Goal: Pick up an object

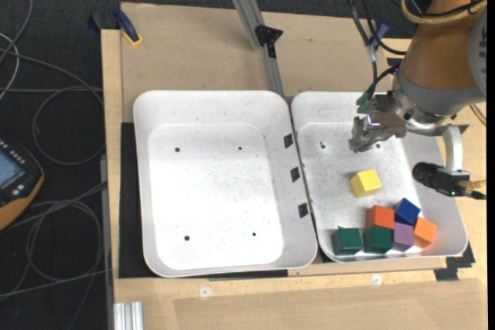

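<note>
Two white bins (pixel 213 108); claw (pixel 362 137) above yellow block (pixel 366 182), seemingly holding nothing, opening unclear.

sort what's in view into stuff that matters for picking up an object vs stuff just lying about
For the job:
- hand, above the right bin
- yellow block, alone just below the hand
- cluster at the bin's near edge: two green blocks, red block, blue block, purple block, orange block

Lying about:
- left bin
- floor cables
- metal pole
</note>
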`<action>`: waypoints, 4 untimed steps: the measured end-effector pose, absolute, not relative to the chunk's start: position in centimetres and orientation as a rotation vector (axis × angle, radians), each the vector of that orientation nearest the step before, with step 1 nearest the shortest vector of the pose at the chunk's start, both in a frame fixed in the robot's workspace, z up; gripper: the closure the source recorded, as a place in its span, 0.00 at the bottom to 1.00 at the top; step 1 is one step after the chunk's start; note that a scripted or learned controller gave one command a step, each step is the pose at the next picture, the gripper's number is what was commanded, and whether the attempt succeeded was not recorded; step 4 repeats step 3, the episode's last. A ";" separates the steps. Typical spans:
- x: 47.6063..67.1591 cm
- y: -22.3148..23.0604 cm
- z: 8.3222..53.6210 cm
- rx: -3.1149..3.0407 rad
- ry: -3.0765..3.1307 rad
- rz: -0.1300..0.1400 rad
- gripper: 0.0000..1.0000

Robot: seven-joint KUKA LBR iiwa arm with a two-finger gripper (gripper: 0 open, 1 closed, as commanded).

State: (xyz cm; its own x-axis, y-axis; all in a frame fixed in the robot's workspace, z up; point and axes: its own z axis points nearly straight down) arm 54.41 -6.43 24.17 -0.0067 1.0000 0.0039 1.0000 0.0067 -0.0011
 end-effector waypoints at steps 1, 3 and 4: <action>53.2 -0.8 25.1 -2.210 -2.227 -0.003 1.00; 50.0 8.2 23.7 -2.212 -2.224 0.003 1.00; 50.0 8.2 23.7 -2.212 -2.224 0.003 1.00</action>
